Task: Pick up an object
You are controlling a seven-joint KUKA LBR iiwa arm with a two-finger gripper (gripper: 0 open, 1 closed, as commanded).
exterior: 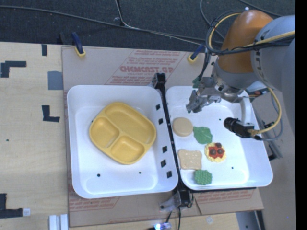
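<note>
Hanging over the far part of the right bin (pixel 261 174), the pincer (pixel 195 105) has its fingers pointing down toward the bin floor; whether they are parted or shut I cannot tell, and nothing shows between them. The nearest thing to pick is the round tan cookie (pixel 182 127), which lies just nearer and slightly left of the pincer (it has no long axis, so any approach angle should serve). Beside it sit a green leaf piece (pixel 203 134), a toast slice (pixel 190 159), a small pizza piece (pixel 216 152) and a green bumpy piece (pixel 203 177), closely grouped. The yellow tray (pixel 123 132) fills the left bin (pixel 79 176) on the tabletop (pixel 29 143).
</note>
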